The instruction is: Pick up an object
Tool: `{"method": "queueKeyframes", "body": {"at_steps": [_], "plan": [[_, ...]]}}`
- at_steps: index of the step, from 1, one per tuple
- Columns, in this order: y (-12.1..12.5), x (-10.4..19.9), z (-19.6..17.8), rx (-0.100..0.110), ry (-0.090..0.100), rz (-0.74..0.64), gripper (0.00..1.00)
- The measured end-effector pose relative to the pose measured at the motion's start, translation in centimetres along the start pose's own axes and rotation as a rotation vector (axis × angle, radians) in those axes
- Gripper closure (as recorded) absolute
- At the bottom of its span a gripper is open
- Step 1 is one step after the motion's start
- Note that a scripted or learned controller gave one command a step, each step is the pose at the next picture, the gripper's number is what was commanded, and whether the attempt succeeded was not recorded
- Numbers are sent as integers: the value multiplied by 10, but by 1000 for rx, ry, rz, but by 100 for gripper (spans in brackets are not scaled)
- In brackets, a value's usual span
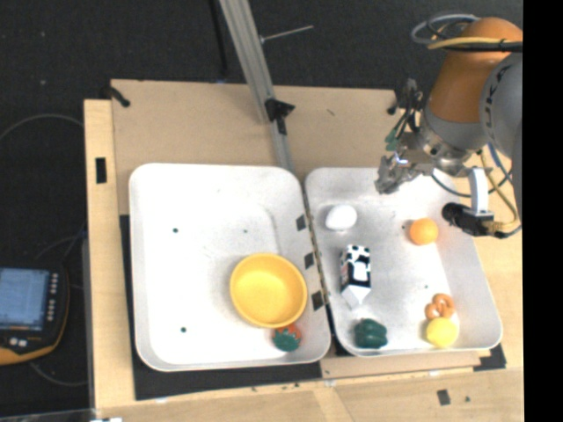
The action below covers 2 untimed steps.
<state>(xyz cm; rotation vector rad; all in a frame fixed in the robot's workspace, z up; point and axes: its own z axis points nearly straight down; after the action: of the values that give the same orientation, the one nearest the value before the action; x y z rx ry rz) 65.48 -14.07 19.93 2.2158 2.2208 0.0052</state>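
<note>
— Two bins; where's the gripper (390,176)?
— Above the right bin's (466,262) far edge. Jaws' state: cannot tell.
— Objects?
— Orange ball (423,231) and white ball (340,217) lie nearby.

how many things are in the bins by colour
yellow: 2, bowl and lemon
orange: 2, ball and pretzel
green: 2, toy by the bowl and toy in the right bin
white: 1, egg
black and white: 1, carton
total: 8

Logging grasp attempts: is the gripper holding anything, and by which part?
Nothing held: the gripper hangs above the right white bin's far edge, with no object between its jaws.
</note>
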Motion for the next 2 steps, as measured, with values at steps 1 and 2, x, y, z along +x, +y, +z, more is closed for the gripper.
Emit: {"method": "queueKeyframes", "body": {"at_steps": [1,2], "plan": [[1,-2,-43,-1,0,-1,100],[14,55,-38,3,1,-4,100]]}}
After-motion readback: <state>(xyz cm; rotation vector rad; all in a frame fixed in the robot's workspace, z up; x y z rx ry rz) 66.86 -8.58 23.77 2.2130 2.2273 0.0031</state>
